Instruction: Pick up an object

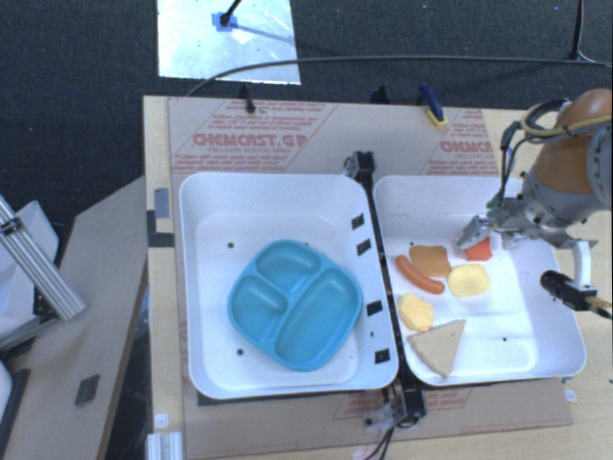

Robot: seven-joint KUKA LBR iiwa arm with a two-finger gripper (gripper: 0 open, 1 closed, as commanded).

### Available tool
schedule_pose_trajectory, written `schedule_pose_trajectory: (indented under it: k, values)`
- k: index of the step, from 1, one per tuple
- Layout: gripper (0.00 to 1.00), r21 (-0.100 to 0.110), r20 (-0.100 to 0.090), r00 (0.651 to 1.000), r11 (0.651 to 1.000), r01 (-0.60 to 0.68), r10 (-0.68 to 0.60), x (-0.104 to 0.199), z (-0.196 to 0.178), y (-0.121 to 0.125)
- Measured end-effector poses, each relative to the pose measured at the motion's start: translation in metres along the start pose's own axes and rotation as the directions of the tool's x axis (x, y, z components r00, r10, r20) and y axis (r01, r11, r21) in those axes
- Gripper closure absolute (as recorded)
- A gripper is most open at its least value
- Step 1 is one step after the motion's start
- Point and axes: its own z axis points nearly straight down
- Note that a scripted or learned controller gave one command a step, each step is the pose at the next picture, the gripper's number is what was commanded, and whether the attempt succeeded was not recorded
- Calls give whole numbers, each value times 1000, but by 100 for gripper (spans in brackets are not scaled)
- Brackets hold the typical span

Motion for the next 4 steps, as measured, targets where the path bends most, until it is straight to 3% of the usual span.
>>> schedule_pose_trajectory:
  k: [1, 3, 4]
  values:
    - [100, -5, 2, 1000, 1000, 0, 0, 0, -14, 1]
    - [100, -9, 3, 1000, 1000, 1, -1, -2, -118, -5]
    - [100, -6, 2, 1000, 1000, 3, -3, -2, -136, -3]
